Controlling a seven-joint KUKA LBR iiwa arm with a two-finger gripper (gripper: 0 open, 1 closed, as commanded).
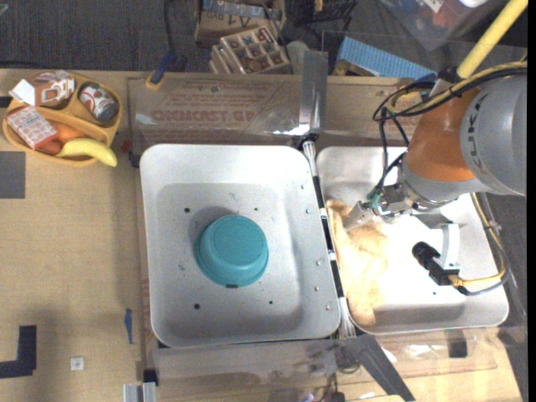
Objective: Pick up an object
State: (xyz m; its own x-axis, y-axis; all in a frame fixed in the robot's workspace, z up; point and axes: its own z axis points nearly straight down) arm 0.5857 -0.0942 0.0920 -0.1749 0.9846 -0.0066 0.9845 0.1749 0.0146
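Observation:
A teal bowl (233,250) lies upside down in the middle of the left bin (167,182). A pale tan, crumpled soft object (362,254) lies along the left side of the right bin (481,308). My gripper (365,212) hangs low in the right bin, at the upper end of the tan object, right at or touching its top edge. The grey arm with its orange band (444,149) comes in from the upper right and hides the bin's far right corner.
A black fitting with a yellow cable (435,264) hangs off the wrist over the right bin's floor. A tray of toy food with a banana (59,124) sits on the bench at far left. Boxes and clutter stand behind the bins.

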